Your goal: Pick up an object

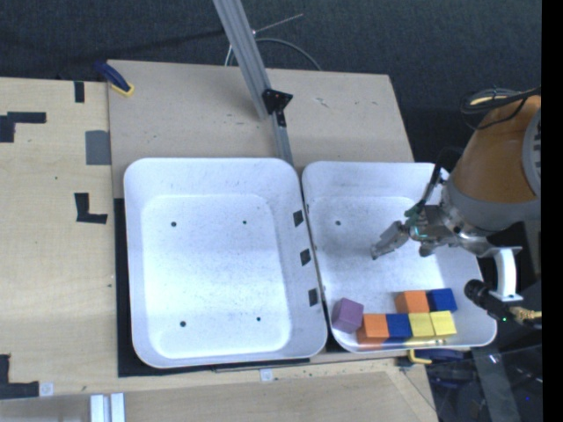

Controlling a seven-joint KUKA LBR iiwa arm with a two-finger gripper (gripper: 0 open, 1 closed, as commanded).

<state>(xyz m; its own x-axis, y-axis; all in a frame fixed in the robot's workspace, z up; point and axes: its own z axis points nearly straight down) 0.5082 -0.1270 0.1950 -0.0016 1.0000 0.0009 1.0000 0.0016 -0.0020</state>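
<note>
We note square-edged coloured blocks (413, 316) in the speckled right bin (369, 187); gripper (387, 243) metallic, finger spread unreadable.

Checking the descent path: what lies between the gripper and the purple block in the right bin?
Bare white bin floor. In the camera view nothing sits between the gripper and the purple block; the other blocks lie further right.

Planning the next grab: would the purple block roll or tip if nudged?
The purple block looks flat-faced, so it would likely slide, not roll. It appears squat, so tipping seems unlikely. It sits near the right bin's front corner beside an orange block, which may stop it.
</note>
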